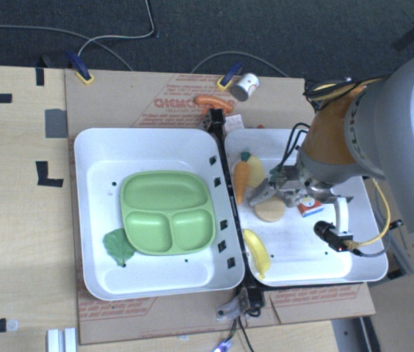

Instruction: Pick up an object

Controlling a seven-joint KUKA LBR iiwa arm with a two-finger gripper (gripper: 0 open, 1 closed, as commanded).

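Grey gripper (268, 193) hangs over a tan round thing (270, 211) in the right bin (361, 270); I cannot tell its state.

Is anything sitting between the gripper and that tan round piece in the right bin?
Nothing visible. The gripper hangs right over the tan round piece, at its upper edge. The carrot lies to the left and the banana below, both off the path.
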